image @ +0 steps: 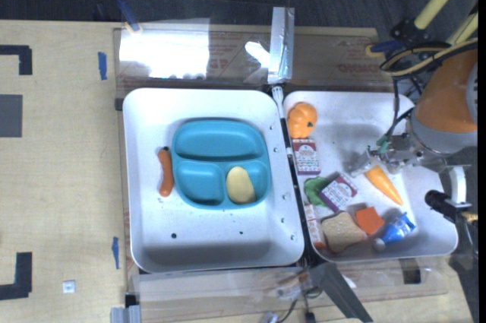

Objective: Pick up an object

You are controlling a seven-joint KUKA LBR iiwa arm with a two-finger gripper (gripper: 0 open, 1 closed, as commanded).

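The end effector (389, 152) is seen low over the right bin (342, 105), near that bin's right side, at the tip of the grey arm (448, 105) that reaches in from the right with its orange band above the wrist. Whether it is spread or pressed together cannot be told, since the metal parts at the tip are small and blurred. Nothing can be made out as gripped by it.

Just below and to the right of the end effector, an orange carrot-shaped cone (383, 185) is lain on the bin floor, its broad end close to the tip of the tool; contact between them cannot be judged. Further down, a small orange block (369, 220), a blue piece (396, 229) and a tan slice of bread (343, 232) are clustered along the near wall. To the left of these, a purple packet (337, 193) rests beside a green item (315, 187), with a red and white carton (305, 157) above them and a small orange pumpkin (301, 118) at the bin's far left corner, well apart from the end effector.

In the left bin (144, 223), a blue divided tray (220, 162) is placed, with a yellow lemon-like fruit (240, 184) in its lower right compartment. An orange sausage-shaped piece (165, 172) lies just beside the tray's left edge. Both bins are carried on the bench (61, 185).
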